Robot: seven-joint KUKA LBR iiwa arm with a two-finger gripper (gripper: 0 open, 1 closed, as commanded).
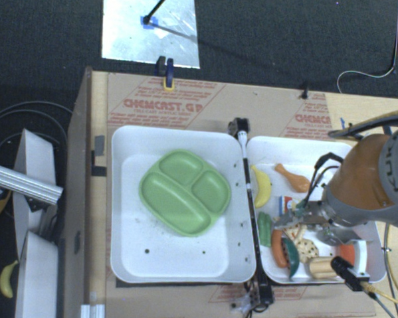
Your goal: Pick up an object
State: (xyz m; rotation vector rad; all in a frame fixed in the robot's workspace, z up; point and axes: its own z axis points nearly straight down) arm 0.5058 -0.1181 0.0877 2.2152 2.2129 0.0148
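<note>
Dark carpet surrounds a cardboard-topped bench (189, 101) that carries two shallow white bins side by side, an arrangement that suits moving things from one bin to the other. Leftmost, the left bin (124, 251) holds a green divided tray (185, 191), lying flat near its middle and well apart from the clutter, probably as a receiving place. Past the shared rim, the right bin (266, 148) is crowded: a yellow banana (262, 186) lies beside the divider, a green pod (264, 226) and an orange carrot (278, 245) sit lower, and an orange drumstick (292, 177) rests toward the back. Over this heap hangs the gripper (301, 223), low among the toys, likely seeking one to lift; whether its fingers are spread or pinching anything cannot be told, since the wrist and clutter obscure them
</note>
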